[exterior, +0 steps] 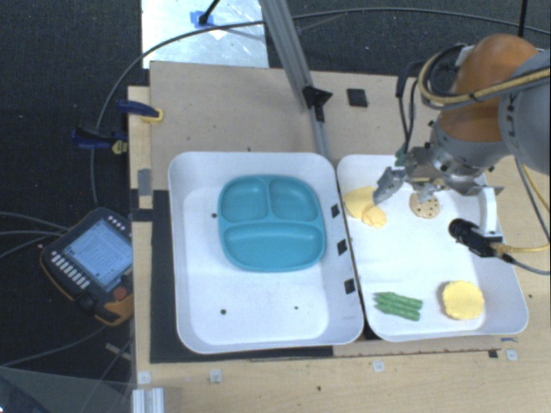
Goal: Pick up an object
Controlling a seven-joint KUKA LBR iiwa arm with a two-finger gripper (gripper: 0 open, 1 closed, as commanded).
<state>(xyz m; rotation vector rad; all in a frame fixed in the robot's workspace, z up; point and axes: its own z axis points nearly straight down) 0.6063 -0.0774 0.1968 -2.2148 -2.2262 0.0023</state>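
While the hand hovers open beside the yellow piece at the right bin's upper left, a descent off-centre could nudge it away, closing on air.

The arm is cut off by the right edge, so its base is out of view; its wrist covers part of the right bin's far rim; the gripper hangs over a pale yellow piece, hiding that piece's upper right side, and whether its fingers stand apart is too small to tell; a round tan disc sits half under the wrist; the handheld pendant shows a screen too blurred to read; cables run off the left edge.
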